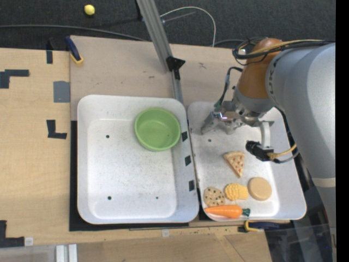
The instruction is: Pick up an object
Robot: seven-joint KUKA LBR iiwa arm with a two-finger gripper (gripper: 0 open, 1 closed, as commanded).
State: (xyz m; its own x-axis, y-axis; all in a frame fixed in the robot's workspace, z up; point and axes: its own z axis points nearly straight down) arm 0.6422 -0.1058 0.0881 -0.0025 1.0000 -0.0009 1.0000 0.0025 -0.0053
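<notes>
Here we are hovering the jaws [218, 121] over the right bin [289, 201], apparently spread with nothing between them. The pizza slice [235, 162] is lying just below, nearest; next we are needing to descend and close on it.

The left bin [98, 162] offers broad bare floor across its left and lower parts; only the green bowl [157, 128] stands near its upper right corner. In the right bin [289, 201], the pizza slice [235, 162], tan disc [260, 189], yellow cookie [236, 191], brown cookie [214, 195] and carrot [227, 212] crowd the lower half. The gripper [218, 120] and arm [262, 86] occupy its upper part, leaving a bare strip along its left side.
</notes>
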